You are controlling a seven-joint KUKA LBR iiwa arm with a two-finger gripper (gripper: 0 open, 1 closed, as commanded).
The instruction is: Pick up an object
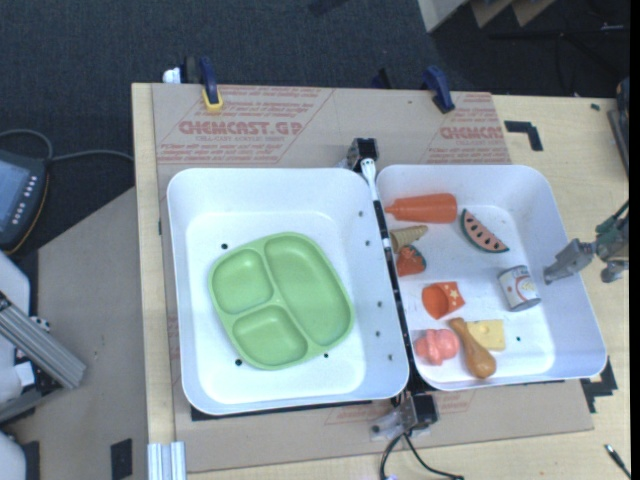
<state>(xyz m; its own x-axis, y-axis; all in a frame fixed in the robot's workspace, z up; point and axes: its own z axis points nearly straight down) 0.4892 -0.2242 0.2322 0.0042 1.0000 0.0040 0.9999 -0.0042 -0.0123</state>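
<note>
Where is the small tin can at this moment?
The tin can lies in the right bin, near its right wall, below the watermelon slice and right of the orange-red block.

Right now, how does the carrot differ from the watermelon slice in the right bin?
The carrot is orange, long and rounded, lying level along the bin's far side; the watermelon slice is a curved wedge, red with dark seeds and a green rind, lying at a slant. The carrot looks longer. Both are toy foods resting in the right bin, untouched.
</note>
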